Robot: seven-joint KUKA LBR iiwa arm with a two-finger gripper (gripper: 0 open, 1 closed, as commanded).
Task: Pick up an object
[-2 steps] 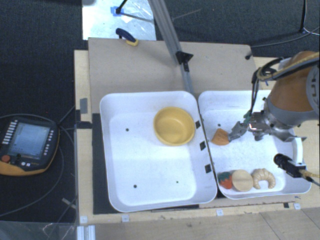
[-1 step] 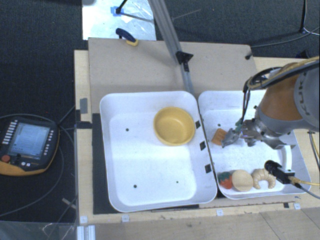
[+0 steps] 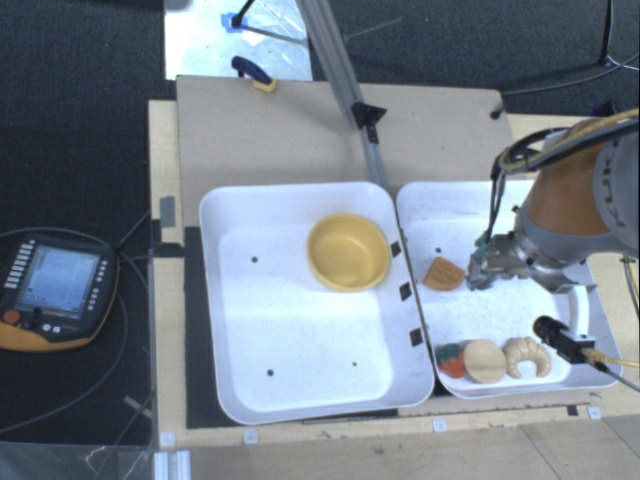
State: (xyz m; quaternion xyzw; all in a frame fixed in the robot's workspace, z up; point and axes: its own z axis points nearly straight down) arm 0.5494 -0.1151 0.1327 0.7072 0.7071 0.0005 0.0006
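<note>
Gripper low beside the orange wedge, reach step under way.

The gripper hung in the right bin, its tip just right of an orange wedge-shaped piece; whether it was open or closed could not be told. By my judgement nothing was lifted yet. The next move called for settling squarely over the wedge before closing. A round bun, a croissant and a red-green item lay near the front wall; a yellow bowl sat in the left bin.
</note>
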